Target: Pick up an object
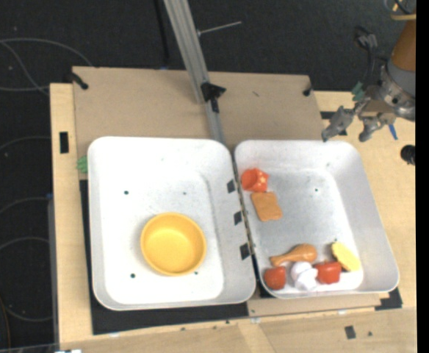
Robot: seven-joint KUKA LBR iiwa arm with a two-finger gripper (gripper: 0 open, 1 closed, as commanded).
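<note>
My claw (pixel 354 123) hangs apparently wide and empty at upper right; the toys (pixel 303 267) lie toward lower left of it.

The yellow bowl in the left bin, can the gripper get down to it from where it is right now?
Probably yes. The yellow bowl sits alone in the left bin, open from above. The gripper hangs over the right bin's far corner, so it must cross that bin first.

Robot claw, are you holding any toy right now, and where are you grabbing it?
Nothing is held. The gripper hangs open above the right bin's top corner, with no toy between its fingers.
</note>
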